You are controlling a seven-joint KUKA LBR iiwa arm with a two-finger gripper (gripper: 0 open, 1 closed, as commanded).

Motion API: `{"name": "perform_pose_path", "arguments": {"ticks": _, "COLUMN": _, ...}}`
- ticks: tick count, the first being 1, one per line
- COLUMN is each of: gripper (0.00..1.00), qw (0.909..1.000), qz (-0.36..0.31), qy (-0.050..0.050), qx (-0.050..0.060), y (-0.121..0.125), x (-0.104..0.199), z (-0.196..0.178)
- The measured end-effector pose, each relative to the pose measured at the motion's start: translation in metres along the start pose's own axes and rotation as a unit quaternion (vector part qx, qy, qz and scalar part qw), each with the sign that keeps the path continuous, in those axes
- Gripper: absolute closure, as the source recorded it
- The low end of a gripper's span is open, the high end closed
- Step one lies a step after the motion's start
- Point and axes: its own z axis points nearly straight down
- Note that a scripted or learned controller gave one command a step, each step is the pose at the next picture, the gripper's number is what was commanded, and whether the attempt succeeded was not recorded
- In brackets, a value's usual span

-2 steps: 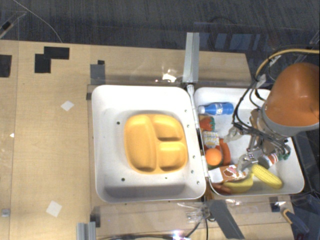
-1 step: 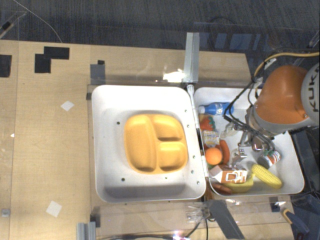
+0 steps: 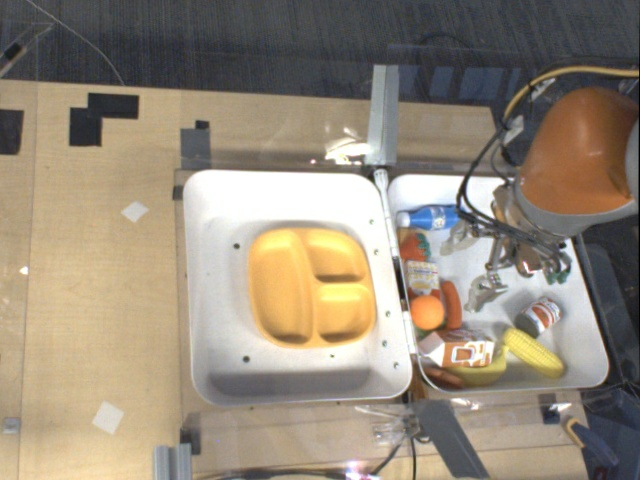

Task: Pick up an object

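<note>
The right bin [image 3: 598, 340] is holding the loose things to pick from. Along its left wall a small bottle with a blue cap [image 3: 430, 216] is lying at the top, a red-and-white packet [image 3: 418, 266] is lying below it, then an orange ball [image 3: 428, 313] is sitting against a red sausage-shaped piece [image 3: 452, 303]. At the bottom edge a small carton with an orange label [image 3: 462, 352] is resting over a yellow banana-like piece [image 3: 488, 371], and a corn cob [image 3: 534, 354] is lying just beside it to the right. A small red-and-white can [image 3: 541, 315] is lying on its side near the right wall.

The gripper [image 3: 492, 286] is hanging over the middle of this bin, above bare white floor between the sausage piece and the can. Its fingers [image 3: 486, 294] are standing a little apart with nothing between them (no object is being held).

The left bin [image 3: 215, 368] is holding a single yellow divided tray [image 3: 308, 286], sitting near its middle.

The arm's orange band [image 3: 580, 153] is covering the right bin's upper right corner, so whatever lies under it is hidden. The labels on the packet, carton and can are too small to read. Both bins are resting on the wooden counter [image 3: 90, 298].
</note>
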Motion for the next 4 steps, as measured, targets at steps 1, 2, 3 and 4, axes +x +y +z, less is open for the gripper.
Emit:
{"name": "perform_pose_path", "arguments": {"ticks": 1, "gripper": 0.00, "qw": 0.9857, "qz": 0.169, "qy": -0.001, "qx": 0.000, "y": -0.025, "x": -0.008, "z": 0.090}}
{"name": "perform_pose_path", "arguments": {"ticks": 2, "gripper": 0.00, "qw": 0.9903, "qz": 0.139, "qy": 0.000, "qx": 0.001, "y": -0.039, "x": 0.036, "z": 0.020}}
{"name": "perform_pose_path", "arguments": {"ticks": 3, "gripper": 0.00, "qw": 0.9735, "qz": 0.229, "qy": 0.000, "qx": 0.001, "y": -0.088, "x": 0.005, "z": 0.090}}
{"name": "perform_pose_path", "arguments": {"ticks": 4, "gripper": 0.00, "qw": 0.8732, "qz": 0.487, "qy": -0.001, "qx": 0.001, "y": -0.104, "x": 0.056, "z": 0.090}}
